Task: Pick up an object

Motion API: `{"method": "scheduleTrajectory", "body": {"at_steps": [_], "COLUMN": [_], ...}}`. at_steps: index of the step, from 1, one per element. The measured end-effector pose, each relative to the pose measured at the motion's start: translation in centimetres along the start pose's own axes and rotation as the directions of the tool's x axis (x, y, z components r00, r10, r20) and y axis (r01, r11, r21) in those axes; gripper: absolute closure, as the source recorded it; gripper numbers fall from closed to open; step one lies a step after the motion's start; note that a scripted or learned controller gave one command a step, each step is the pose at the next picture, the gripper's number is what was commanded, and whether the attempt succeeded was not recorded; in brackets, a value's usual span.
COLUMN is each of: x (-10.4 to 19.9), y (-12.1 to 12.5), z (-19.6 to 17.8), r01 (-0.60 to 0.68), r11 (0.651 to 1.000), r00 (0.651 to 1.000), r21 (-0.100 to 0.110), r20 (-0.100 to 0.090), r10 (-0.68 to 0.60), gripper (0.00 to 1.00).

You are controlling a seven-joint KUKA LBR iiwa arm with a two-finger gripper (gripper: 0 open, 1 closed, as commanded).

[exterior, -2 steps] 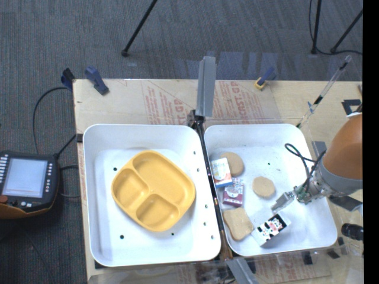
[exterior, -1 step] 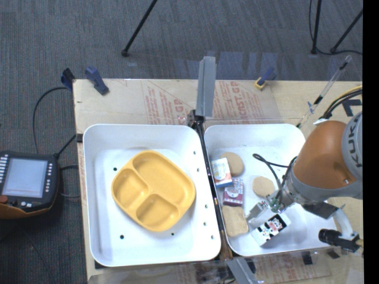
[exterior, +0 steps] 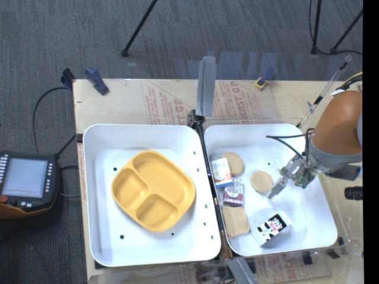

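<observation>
The right bin (exterior: 308, 218) holds several small items. A white, red and blue carton (exterior: 221, 171) leans by a tan round biscuit (exterior: 236, 162) near the divider. A second tan disc (exterior: 260, 181) lies mid-bin. A purple and red packet (exterior: 234, 193) sits above a slice of toast (exterior: 235, 220). A black-and-white cow-pattern carton (exterior: 272, 228) lies near the front. My gripper (exterior: 277, 189) hangs low just right of the second tan disc, tilted down to the left, with nothing visibly held.
The left bin (exterior: 100, 158) carries a yellow divided plate (exterior: 153, 190). A grey upright post (exterior: 206, 90) stands behind the divider between the bins. Cables (exterior: 284, 139) trail from the arm over the right bin's back. A teach pendant (exterior: 26, 182) lies off the bench at left.
</observation>
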State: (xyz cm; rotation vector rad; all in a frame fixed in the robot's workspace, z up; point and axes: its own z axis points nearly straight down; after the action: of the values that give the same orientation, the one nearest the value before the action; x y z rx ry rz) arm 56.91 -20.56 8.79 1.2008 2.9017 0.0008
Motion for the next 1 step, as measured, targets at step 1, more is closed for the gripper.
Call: {"method": "scheduleTrajectory", "body": {"at_steps": [1], "x": [-0.03], "y": [0.11], "z": [-1.02], "r01": [-0.003], "r11": [1.0], "r00": [1.0], "r21": [-0.003], "r20": [0.001], "r10": [0.003], "gripper": [1.0]}}
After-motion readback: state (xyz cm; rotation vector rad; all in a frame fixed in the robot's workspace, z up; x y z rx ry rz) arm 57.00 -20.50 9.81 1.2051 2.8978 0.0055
